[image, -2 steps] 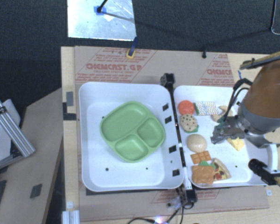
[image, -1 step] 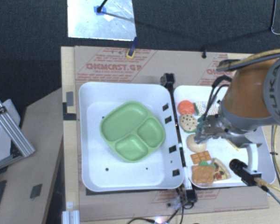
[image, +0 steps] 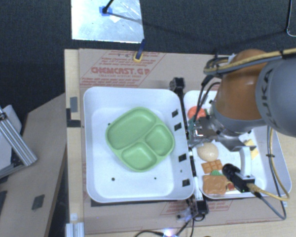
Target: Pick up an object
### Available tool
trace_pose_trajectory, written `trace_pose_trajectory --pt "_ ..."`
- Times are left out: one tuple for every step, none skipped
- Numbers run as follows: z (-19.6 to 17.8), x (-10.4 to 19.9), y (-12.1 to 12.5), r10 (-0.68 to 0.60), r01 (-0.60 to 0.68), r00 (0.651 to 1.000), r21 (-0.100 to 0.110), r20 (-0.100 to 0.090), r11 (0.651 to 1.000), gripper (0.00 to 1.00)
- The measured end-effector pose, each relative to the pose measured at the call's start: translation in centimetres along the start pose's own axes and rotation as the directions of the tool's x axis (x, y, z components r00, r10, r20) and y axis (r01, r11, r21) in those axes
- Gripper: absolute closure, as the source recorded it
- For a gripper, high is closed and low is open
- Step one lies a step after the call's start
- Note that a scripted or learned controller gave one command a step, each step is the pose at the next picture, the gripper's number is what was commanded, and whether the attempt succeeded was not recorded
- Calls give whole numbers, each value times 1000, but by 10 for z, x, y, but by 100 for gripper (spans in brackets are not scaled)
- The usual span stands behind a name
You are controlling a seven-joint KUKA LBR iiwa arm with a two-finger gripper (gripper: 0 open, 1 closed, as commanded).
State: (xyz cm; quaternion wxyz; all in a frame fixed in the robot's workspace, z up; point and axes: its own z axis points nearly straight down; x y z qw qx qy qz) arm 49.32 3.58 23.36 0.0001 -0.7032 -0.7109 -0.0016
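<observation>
— Where to aim for a clean pick?

— Past the left bin (image: 96, 181) and its green plate (image: 140, 139) at centre frame, into the right bin (image: 281, 174), right of centre. Best to come straight down over a single piece, clear of the bin wall and of neighbours, and to close only once low around it.

— And the gripper?

— Gripper (image: 200, 131) low at the right bin's left edge, under the orange-banded arm (image: 246, 98). Open or closed: cannot tell. Nothing seen held.

— Which piece, then?

— Probably the egg (image: 207, 152), just below the gripper, lower middle-right of frame. Cream, smooth, a rounded oval; likely slippery, so worth gripping across the narrow middle. Red piece (image: 197, 112) above it. Waffle (image: 212, 167) and toast (image: 214, 185) below, close together. Yellow chip (image: 254, 153) farther right.
</observation>
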Motion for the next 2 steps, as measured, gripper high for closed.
trace_pose_trajectory --pt "18 33 3 3 -3 1000 3 2 1000 100" --pt "2 24 -9 10 -10 1000 0 2 1000 100"
